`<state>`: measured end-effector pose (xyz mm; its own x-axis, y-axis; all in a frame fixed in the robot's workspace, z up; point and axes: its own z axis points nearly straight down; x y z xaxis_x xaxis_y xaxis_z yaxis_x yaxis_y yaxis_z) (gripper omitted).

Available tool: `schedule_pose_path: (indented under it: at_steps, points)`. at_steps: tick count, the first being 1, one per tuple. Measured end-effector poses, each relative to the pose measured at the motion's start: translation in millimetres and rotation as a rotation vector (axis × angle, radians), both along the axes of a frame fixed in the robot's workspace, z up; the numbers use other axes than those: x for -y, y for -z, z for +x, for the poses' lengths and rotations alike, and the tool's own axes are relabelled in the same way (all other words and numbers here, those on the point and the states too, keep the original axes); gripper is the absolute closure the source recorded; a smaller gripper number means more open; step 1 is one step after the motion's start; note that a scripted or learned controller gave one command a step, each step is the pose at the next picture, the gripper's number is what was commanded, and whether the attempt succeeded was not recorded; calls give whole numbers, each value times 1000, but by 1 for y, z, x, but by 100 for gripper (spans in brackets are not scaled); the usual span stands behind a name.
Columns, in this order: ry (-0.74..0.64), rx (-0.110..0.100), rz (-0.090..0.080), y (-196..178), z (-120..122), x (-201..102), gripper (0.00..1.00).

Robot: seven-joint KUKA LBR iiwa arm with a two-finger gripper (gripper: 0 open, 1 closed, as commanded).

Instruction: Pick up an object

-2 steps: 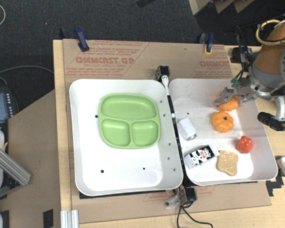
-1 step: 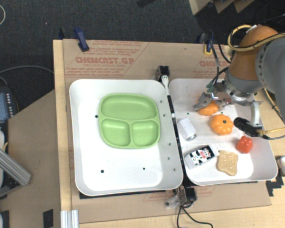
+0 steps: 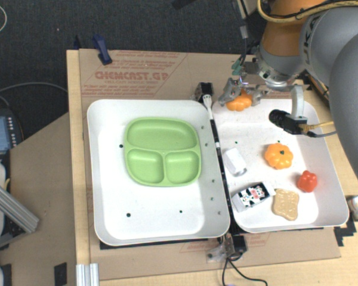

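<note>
Arm: the grey arm with the orange band reaches in over the far right corner of the right bin.
Gripper (image 3: 241, 96): low over the far left corner of the shallow white right bin (image 3: 329, 177), right at the small orange rounded toy.
Grip state: cannot be told from this view, whether spread or closed.
Small orange rounded toy (image 3: 239, 104): in the far left corner of the right bin, directly under the gripper's tip; whether it is clasped or merely touched is unclear.
Orange plastic pumpkin (image 3: 278, 156): middle of the right bin, apart from the others.
Small red rounded toy (image 3: 307, 181): near the right edge of the right bin.
Tan flat biscuit-shaped piece (image 3: 286, 204): by the near edge of the right bin.
Black-and-white patterned little box (image 3: 252, 196): near left corner of the right bin, just beside the tan piece.
Pale grey-white small block (image 3: 234, 161): along the left edge of the right bin.
Green three-compartment plastic plate (image 3: 163, 151): centre of the shallow white left bin (image 3: 107, 177), nearer its far edge.
Brown cardboard sheet (image 3: 137, 70): under both bins, red print along its far edge.
</note>
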<state>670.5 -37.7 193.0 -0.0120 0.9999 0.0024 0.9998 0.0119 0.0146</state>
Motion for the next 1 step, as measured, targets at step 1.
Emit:
schedule_pose_path:
  at_steps: [1]
  points:
    - [11,-22,0,9,-87,-25,100]
